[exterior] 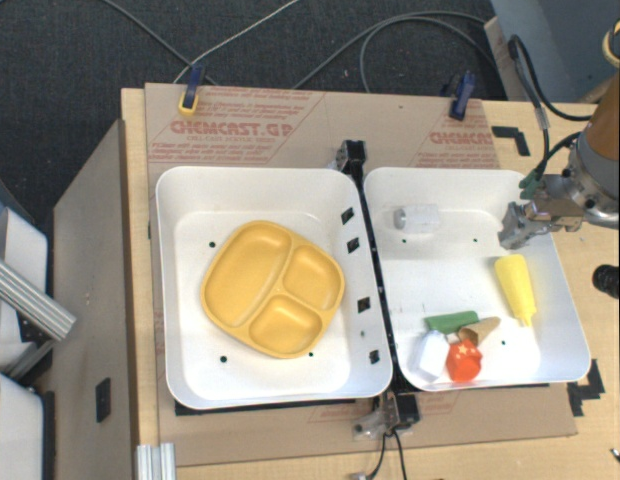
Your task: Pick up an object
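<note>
The right bin [550,368] holds a yellow corn-like piece [516,286] near its right wall, a green piece [451,321], a red tomato-like piece [464,362] beside a small white block [432,351], and a clear cup lying at the back [417,218]. My gripper [517,226] hangs over the right bin's back right part, above and behind the yellow piece. Nothing shows between its fingers.
The left bin [180,268] holds a yellow divided plate [273,288]. A black divider with clips [362,258] runs between the bins. Blue clamps [192,96] [461,96] pin the cardboard base at the back. Cables trail over the dark floor behind.
</note>
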Robot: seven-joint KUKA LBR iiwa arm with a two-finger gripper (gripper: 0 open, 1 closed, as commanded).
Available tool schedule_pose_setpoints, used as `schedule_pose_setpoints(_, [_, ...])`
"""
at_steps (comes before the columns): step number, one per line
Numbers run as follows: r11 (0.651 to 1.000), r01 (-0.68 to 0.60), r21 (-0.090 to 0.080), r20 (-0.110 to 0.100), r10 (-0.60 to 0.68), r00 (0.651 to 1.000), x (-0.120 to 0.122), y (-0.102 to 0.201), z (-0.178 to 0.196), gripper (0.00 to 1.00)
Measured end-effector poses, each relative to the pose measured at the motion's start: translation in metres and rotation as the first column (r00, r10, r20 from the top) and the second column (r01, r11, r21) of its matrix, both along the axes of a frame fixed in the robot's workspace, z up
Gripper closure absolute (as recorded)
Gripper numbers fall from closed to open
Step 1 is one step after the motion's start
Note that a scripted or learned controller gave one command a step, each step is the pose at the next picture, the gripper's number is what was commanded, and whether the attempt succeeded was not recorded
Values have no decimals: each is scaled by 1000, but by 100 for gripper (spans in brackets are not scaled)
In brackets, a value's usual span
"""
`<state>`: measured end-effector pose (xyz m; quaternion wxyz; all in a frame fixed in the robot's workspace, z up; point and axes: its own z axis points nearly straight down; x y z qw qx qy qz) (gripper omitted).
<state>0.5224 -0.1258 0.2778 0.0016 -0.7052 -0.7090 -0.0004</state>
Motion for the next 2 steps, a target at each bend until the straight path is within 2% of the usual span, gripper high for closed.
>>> schedule_pose_setpoints(1, [1000,0,0,-2,0,1000,11,57,-19,100])
schedule_pose_setpoints(2, [1000,-2,-1,3,2,1000,25,106,-19,100])
